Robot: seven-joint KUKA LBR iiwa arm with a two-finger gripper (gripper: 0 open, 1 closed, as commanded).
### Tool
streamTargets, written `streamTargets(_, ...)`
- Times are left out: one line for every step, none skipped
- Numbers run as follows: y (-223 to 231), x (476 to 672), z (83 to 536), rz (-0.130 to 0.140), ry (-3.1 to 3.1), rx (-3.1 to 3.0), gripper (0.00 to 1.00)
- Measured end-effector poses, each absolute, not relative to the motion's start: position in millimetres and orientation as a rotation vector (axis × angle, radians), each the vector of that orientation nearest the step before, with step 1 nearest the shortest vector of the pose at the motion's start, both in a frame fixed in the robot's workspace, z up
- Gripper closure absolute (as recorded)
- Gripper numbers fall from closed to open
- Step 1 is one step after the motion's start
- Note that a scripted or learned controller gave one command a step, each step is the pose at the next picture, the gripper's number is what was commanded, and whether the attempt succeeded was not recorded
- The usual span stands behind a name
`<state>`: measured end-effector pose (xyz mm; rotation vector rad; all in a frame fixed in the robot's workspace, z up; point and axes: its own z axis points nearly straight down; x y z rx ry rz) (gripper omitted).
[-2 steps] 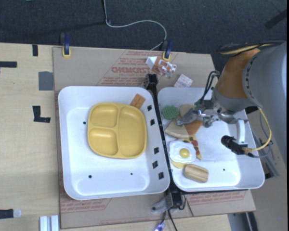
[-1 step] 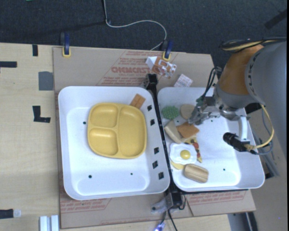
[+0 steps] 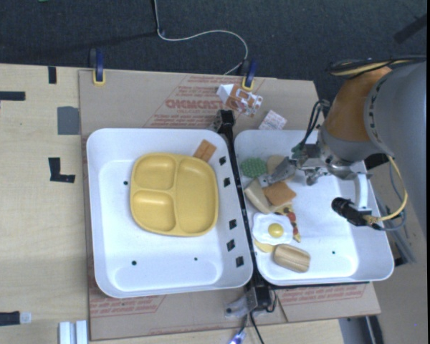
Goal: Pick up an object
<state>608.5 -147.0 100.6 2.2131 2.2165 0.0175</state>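
The gripper (image 3: 285, 165) is down in the right bin (image 3: 344, 256), reaching in from the right, its tip low over the cluster of play food at the bin's left side, and whether the fingers are apart or together cannot be told from up here. Right under and beside it sits a toast-coloured slice (image 3: 279, 193), lying on a paler bread piece (image 3: 256, 198); just behind is a green round piece (image 3: 254, 167). Nearer the front, a fried egg (image 3: 271, 231) lies flat, with a thin red-and-yellow strip (image 3: 294, 223) beside it and a bread roll (image 3: 292, 257) close to the front wall. All of this crowds the bin's left half against the divider; the right half of the floor is bare white. Over in the left bin (image 3: 111, 213), a yellow divided plate (image 3: 175, 193) sits centred with room all round, and a small orange block (image 3: 204, 150) rests just behind it. Nothing is seen clamped in the gripper.
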Motion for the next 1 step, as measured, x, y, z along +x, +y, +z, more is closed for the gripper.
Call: streamTargets(-134.6, 591.7, 84.6, -0.001, 2.221, 2.22, 0.0)
